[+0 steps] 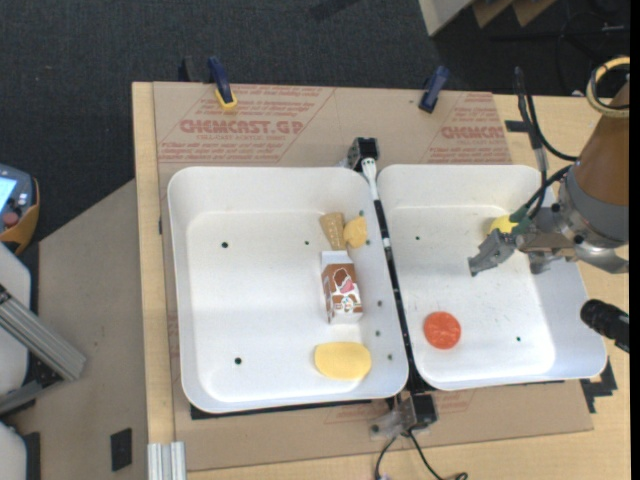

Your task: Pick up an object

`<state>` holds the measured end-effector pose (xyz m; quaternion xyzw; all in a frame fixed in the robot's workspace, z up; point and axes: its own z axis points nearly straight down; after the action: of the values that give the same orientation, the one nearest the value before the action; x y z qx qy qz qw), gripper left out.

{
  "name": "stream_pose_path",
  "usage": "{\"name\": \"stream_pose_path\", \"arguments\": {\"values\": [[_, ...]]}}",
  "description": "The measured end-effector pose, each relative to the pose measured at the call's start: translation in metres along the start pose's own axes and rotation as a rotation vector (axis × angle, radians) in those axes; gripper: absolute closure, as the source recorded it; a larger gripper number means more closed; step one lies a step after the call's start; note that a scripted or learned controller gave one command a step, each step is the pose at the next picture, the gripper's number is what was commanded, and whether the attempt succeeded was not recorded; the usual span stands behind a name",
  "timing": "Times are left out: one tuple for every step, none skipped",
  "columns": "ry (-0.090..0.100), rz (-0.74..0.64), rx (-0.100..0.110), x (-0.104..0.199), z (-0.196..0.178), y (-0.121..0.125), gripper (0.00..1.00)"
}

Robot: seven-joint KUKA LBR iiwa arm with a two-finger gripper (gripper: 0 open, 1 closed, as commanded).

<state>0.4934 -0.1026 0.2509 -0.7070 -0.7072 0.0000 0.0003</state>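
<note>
Below the pincer (pixel 487 259), a red ball (pixel 442 330)

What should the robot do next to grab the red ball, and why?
Probably slide the gripper toward the near edge of the right bin and a little left, then lower it. It sits in the upper part of that bin, apart from the red ball, which lies alone on the bin floor closer to the front rim.
</note>
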Motion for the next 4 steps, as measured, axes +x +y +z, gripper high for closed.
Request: {"name": "stream_pose_path", "arguments": {"values": [[0.001,0.009,0.015,-0.068,0.148,-0.018,0.0],[-0.004,0.003,-0.004,-0.122,0.143,0.008,0.0],[-0.004,0.002,-0.005,-0.119,0.133,0.008,1.0],[-0.006,0.002,-0.007,-0.12,0.123,0.008,1.0]]}}
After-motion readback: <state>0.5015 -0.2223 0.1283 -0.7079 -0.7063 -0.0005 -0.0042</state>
